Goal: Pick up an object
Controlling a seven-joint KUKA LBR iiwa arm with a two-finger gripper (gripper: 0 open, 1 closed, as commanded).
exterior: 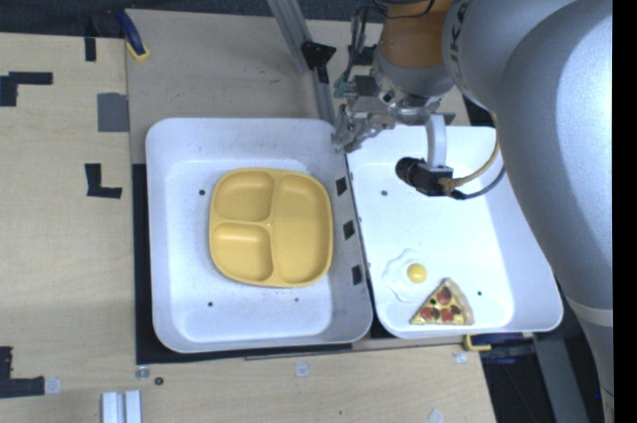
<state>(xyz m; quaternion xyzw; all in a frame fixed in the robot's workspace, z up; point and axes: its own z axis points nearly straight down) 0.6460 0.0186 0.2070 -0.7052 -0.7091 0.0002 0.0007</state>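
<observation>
- We see the gripper at the far edge of the bins, over the divide between them, under the orange wrist band; it's a dark cluttered blob from here, and open or closed — we cannot tell.
- Nothing visible in it; we judge no pick yet.
- Right bin: the gripper sits at its far left corner. A black cable fitting hangs off the arm over the far part of this bin.
- Near end of right bin: fried egg toy, and just beside it on the near right, pizza slice toy. The two look touching or almost so; hard to tell.
- Both well apart from the gripper.
- Handling guess: both light, flat, probably rubbery or plastic, not fragile. Low profile, so hard to pinch; we'd go across the pizza slice's narrow tip or the egg's raised yolk.
- Left bin: yellow divided plate, three compartments, lying flat in the middle.
- Plate looks stiff, smooth, slippery, too wide to span; only the rim is graspable.
</observation>
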